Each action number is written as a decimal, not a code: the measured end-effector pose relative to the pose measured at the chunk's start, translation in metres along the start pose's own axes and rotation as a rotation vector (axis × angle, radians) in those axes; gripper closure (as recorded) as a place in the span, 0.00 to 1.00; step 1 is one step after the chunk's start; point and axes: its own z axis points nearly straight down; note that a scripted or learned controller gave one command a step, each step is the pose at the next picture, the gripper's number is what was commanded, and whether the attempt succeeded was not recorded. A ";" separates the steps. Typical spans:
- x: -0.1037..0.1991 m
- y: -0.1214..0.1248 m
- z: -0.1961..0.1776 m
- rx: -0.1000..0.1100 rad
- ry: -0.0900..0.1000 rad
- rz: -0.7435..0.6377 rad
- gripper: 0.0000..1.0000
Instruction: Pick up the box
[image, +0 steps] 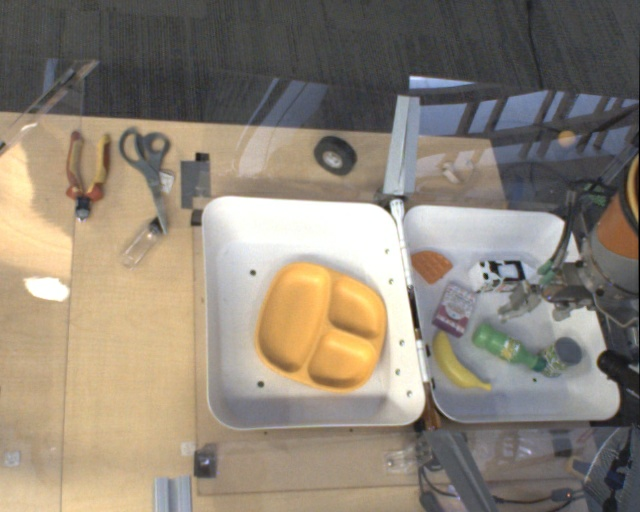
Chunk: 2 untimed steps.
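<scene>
Two bins on tabletop; box (454, 308) sits at right bin's (585, 408) left edge. I see gripper (528, 298) mid-bin, beside it, for pickup; can't tell its state.

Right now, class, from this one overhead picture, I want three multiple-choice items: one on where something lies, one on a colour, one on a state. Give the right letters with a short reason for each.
1. Where does the banana lie?
A. in the right bin
B. in the left bin
C. on the bench beside the scissors

2. What colour is the divided tray in the left bin?
A. blue
B. yellow-orange
C. black

3. How is the green bottle placed?
A. standing upright
B. lying on its side
C. hanging above the bin

Answers:
1 A, the banana rests near the right bin's lower left corner.
2 B, the tray is plainly yellow-orange against the white bin.
3 B, the bottle's length lies flat along the bin floor.
</scene>
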 end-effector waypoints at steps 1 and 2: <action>0.024 0.058 0.091 -0.016 -0.001 0.188 0.00; 0.080 0.066 0.097 -0.022 -0.001 0.229 0.00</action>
